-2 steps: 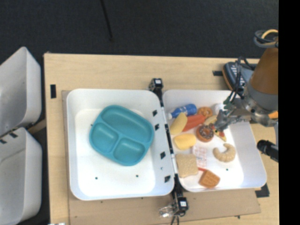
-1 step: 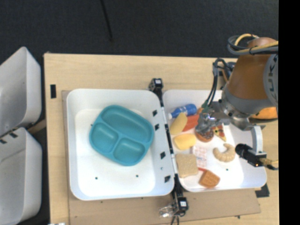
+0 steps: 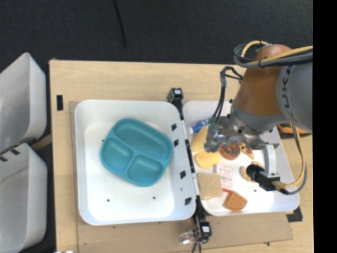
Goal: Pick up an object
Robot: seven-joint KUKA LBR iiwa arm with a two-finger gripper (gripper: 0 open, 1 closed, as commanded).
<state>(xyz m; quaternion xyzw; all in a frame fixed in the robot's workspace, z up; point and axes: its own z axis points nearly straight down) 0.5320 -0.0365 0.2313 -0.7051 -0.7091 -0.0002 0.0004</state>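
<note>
**Claw down among the toy food in the right bin**

The arm is seen reaching in over the right bin, and the claw is lowered near that bin's left wall, just above a pale yellow piece. Whether the claw is spread or clenched cannot be told; nothing is seen grasped.

Candidates are gathered in the right bin's left half. The yellow piece looks smooth, rounded and probably light moulded plastic; a grip across its narrower width would be judged safest, since a glossy curved skin may slip. Toward the near edge a tan square is lying flat, matte and bread-like; it is likely light but thin, so its edges would have to be pinched. At the near edge an orange ridged piece is seen, its grooves offering some bite. A small reddish round item is sitting beside the claw, and a red-patterned white card is lying flat, hard to lift.

In the left bin a teal divided plate is resting, rigid, wide, shallow-rimmed.
</note>
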